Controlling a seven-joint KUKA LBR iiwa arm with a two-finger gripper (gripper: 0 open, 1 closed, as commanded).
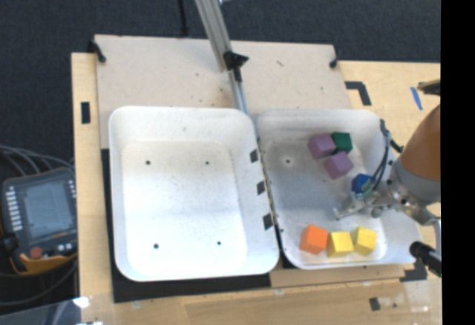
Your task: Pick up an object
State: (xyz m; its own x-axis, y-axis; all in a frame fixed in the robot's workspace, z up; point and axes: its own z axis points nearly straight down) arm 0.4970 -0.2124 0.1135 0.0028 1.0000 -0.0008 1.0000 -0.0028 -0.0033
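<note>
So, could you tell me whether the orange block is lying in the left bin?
No, the orange block lies in the right bin, at its near edge beside two yellow blocks.

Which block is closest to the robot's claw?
The blue block, just above the gripper. The purple, green, orange and yellow blocks all sit farther away in the right bin.

Both white bins [185,190] beneath me look like matt, speckled plastic. My bench [386,86] is pale wood. The slanted rail [211,15] is ribbed metal.
</note>
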